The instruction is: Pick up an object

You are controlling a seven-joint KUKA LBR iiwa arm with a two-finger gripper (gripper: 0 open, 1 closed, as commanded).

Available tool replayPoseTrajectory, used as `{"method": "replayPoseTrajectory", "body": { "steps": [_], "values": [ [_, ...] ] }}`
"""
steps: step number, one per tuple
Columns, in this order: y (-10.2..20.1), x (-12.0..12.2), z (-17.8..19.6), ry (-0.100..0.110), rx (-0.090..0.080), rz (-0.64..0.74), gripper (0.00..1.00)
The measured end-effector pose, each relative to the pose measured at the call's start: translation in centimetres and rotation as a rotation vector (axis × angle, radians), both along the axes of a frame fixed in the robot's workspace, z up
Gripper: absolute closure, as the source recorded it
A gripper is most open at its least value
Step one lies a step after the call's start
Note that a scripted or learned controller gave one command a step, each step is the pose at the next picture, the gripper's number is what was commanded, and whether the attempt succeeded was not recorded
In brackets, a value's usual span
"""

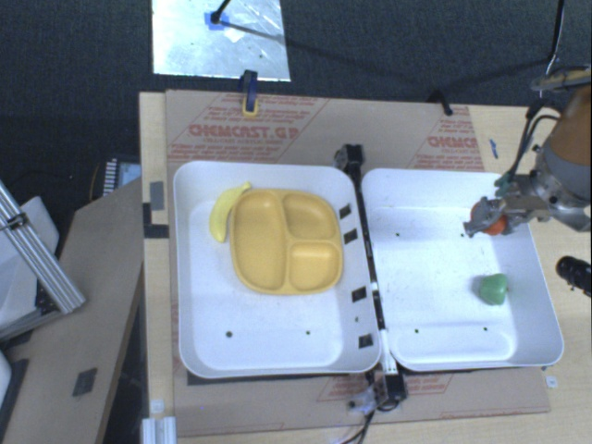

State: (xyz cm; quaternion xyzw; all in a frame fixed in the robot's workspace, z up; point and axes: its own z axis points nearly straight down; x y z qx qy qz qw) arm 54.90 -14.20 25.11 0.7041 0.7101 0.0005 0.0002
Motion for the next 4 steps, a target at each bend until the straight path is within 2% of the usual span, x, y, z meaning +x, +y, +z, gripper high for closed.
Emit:
{"method": "replayPoseTrajectory", "body": {
  "steps": [1, 2, 3, 4],
  "values": [
    [5.1, 0.8, -1.4, 0.0, 0.001, 0.001, 1.0],
    [11.5, 1.8, -1.1, -0.001, 0.002, 0.003, 1.0],
    [15.9, 2.9, -1.4, -0.001, 0.001, 0.001, 1.0],
    [21.7, 2.4, -1.9, 0.0, 0.001, 0.0, 1.0]
  ]
}}
